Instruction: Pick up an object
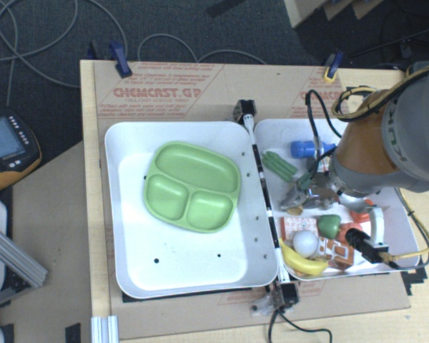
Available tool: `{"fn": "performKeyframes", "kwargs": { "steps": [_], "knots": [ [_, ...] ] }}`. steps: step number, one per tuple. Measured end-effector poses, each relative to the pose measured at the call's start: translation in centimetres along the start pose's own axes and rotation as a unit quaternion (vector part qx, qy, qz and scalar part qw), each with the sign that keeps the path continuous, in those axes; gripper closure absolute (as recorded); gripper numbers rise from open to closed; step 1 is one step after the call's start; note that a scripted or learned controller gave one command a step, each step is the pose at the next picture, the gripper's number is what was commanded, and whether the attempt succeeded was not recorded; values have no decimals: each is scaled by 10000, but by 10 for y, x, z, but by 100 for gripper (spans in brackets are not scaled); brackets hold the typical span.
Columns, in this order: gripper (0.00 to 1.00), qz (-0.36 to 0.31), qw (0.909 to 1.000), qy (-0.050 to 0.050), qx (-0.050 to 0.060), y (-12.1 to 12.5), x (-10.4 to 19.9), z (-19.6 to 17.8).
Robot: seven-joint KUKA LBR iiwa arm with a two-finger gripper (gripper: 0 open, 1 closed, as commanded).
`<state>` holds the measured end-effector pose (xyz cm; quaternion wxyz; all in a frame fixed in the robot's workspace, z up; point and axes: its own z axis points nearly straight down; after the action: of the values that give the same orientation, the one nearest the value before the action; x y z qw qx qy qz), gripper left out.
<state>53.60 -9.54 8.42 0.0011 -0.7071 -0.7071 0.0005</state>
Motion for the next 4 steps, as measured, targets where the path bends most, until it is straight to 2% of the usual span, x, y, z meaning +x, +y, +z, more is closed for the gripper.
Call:
{"fn": "performKeyframes", "kwargs": {
  "steps": [1,2,3,4],
  "knots": [
    [0,4,10000,-6,-6,-54,-18,0],
    [100,4,10000,-8,-20,-53,-17,-10],
    [100,-7,10000,-2,-20,1,28,-120],
    [0,-5,10000,-6,-10,0,27,-119]
  ]
}}
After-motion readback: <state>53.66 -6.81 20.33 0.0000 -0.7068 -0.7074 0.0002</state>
